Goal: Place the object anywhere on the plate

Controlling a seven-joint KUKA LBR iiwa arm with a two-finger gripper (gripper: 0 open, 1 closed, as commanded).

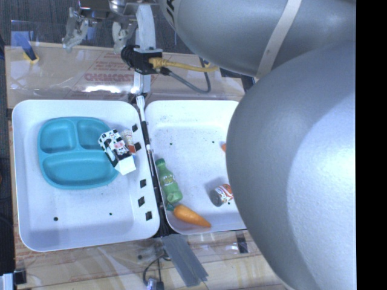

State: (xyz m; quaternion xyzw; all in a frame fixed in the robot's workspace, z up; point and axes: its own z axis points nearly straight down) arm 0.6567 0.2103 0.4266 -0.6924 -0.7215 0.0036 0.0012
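A blue divided plate (72, 153) lies in the left bin (78, 228). A small cow-patterned carton (118, 150) rests on its side against the plate's right rim, partly overlapping it. My gripper (97, 34) hangs high at the top of the view, beyond the back wall of the left bin. It is open, with its two fingers spread and nothing between them. It is well away from the carton and the plate.
The right bin (181, 116) holds a green bottle (170, 183), an orange carrot (192, 216) and a small can (222, 195). My bulky grey arm (290, 132) covers that bin's right part. A black divider (145, 162) with a yellow cable (181, 65) above runs between the bins.
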